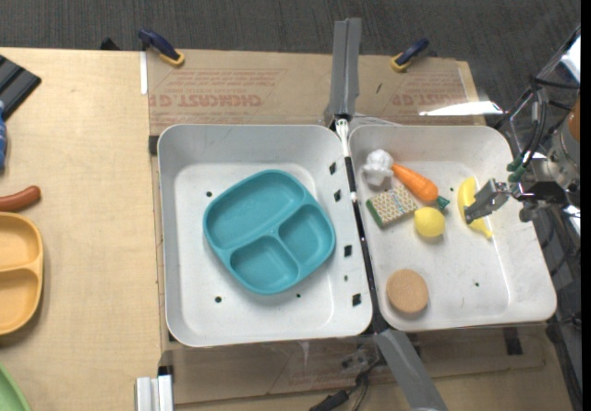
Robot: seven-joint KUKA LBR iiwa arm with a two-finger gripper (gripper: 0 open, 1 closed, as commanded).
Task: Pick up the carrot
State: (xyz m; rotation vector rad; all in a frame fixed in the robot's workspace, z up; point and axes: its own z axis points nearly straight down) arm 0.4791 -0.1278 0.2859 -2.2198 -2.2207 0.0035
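Although the carrot (416, 182) is small in the frame, its shape is clear enough: it is a short orange cone with a green tuft at its lower right end, and it lies in the upper left part of the right bin (517, 300), slanting from upper left to lower right. It looks like a toy of hard plastic, so I judge it light, stiff and rather smooth; it may slip or roll if it is pinched near the narrow end. The best hold seems to be across the thick orange middle, with the fingers on its two long sides; the green end is too thin for a sure grip.

It has close neighbours; a white lump (377, 166) touches or nearly touches its upper left end, a green sponge (392, 206) lies just below it, and a lemon (429, 222) is near its tuft; this leaves little room for fingers on the lower side.

The pincer (482, 206) is in the right part of the same bin, over a yellow piece (470, 191), well to the right of the carrot; its fingers look parted and I see nothing between them, so it is released. A tan disc (407, 293) lies lower in the bin; the left bin (180, 243) holds a teal plate (269, 231).
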